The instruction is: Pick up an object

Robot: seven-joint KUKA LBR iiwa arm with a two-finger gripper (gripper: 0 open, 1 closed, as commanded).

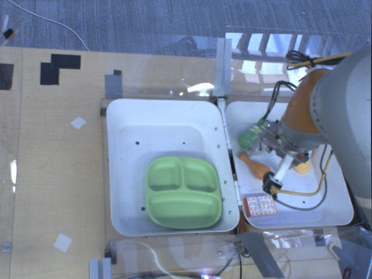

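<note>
The right bin (325, 214) holds a green leafy toy (249, 138) at its upper left and an orange carrot-like piece (254, 163) just below it. A yellow wedge (301, 167) lies further right, and a small red and white box (260, 205) sits near the front edge. My gripper (264, 146) hangs low in this bin, right beside the green toy and just above the orange piece. The wrist covers its tip.
A green divided plate (183, 192) lies in the front half of the left bin (125, 127). The wall between the two bins (228, 156) runs close to the gripper's left. The grey arm covers the right bin's far right side.
</note>
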